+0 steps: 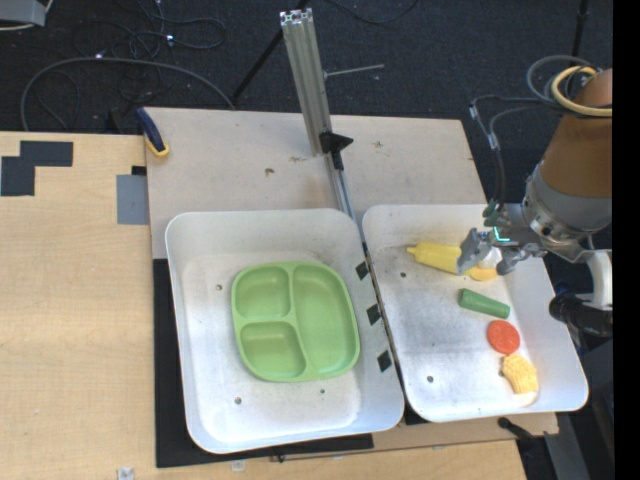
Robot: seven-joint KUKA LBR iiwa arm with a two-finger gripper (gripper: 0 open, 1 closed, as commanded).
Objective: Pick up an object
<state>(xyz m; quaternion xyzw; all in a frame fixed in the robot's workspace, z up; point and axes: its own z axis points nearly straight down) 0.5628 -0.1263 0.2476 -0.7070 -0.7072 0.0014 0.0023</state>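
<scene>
My gripper (492, 256) hangs low over the back of the right bin (560, 393), and its fingers stand apart. A yellow banana-like toy (435, 257) lies there pointing left, and its right end reaches under the gripper between the fingers. Just in front lies a green cucumber piece (484, 304). Nearer the bin's front are a red-orange tomato (503, 338) and a yellow corn piece (519, 374).
The left bin (190, 268) holds a green divided plate (295, 320). An upright aluminium post (308, 78) stands behind the bins. The arm's grey and orange body (575, 158) rises at the right edge, above the right bin's far corner.
</scene>
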